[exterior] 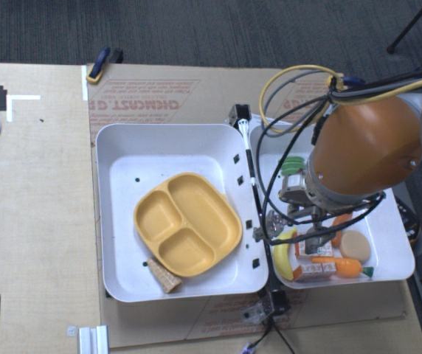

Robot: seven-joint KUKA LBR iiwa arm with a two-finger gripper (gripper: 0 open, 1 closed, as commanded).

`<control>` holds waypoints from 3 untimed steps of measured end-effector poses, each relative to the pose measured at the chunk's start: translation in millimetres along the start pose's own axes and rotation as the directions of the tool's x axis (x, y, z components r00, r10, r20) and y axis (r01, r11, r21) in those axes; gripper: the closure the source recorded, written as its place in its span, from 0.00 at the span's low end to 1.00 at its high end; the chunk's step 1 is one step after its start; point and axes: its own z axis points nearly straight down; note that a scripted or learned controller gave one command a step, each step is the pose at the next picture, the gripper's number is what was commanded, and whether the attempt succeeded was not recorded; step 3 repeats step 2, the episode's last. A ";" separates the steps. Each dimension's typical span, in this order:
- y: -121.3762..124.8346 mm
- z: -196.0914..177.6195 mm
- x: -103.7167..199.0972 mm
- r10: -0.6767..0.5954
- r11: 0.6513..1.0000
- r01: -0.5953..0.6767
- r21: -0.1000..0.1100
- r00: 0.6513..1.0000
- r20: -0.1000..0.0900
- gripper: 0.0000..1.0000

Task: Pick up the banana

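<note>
- You can't tell whether the gripper (308, 236) is open or closed; it hangs low in the right bin (397, 265), cables and wrist blocking your view.
- The banana (281, 255) lies by that bin's left wall, just beside the gripper, part covered.
- A carrot (338, 265) and a tan round thing (355, 246) crowd it, so space for a grasp looks tight.
- The left bin (115, 198) holds a yellow tray (187, 224) and a brown block (164, 277).
</note>
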 end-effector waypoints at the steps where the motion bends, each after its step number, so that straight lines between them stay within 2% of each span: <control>1: 10.1 0.2 -12.4 -0.210 0.978 0.210 -0.001 0.978 0.000 0.00; 2: -3.9 0.4 -15.7 -0.366 0.931 0.366 -0.002 0.931 0.001 0.00; 3: -3.9 0.4 -15.7 -0.366 0.931 0.366 -0.002 0.931 0.001 0.00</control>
